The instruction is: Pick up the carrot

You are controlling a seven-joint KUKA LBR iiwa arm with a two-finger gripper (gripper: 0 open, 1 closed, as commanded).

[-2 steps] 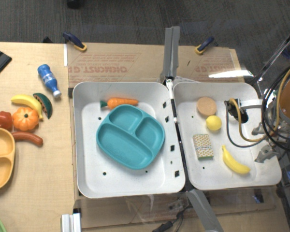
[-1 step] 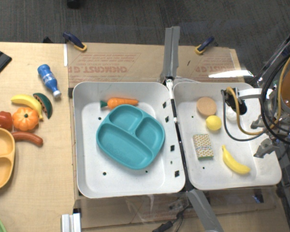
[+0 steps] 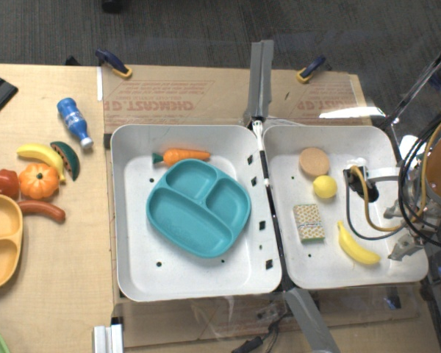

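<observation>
The carrot [image 3: 182,155] is orange with a green top. It lies flat near the back wall of the left bin [image 3: 132,271], pointing right, just behind the teal plate [image 3: 198,208]. My gripper [image 3: 402,249] hangs at the far right, over the right bin's front right corner, among looped cables [image 3: 375,219]. It is a long way from the carrot, and nothing is visibly held in it.
The right bin [image 3: 294,267] holds a tan round disc [image 3: 314,161], a yellow ball [image 3: 324,187], a speckled block [image 3: 309,222] and a banana [image 3: 356,246]. On the bench to the left lie a blue bottle [image 3: 74,123], toy fruit [image 3: 38,180] and an orange dish [image 3: 0,245].
</observation>
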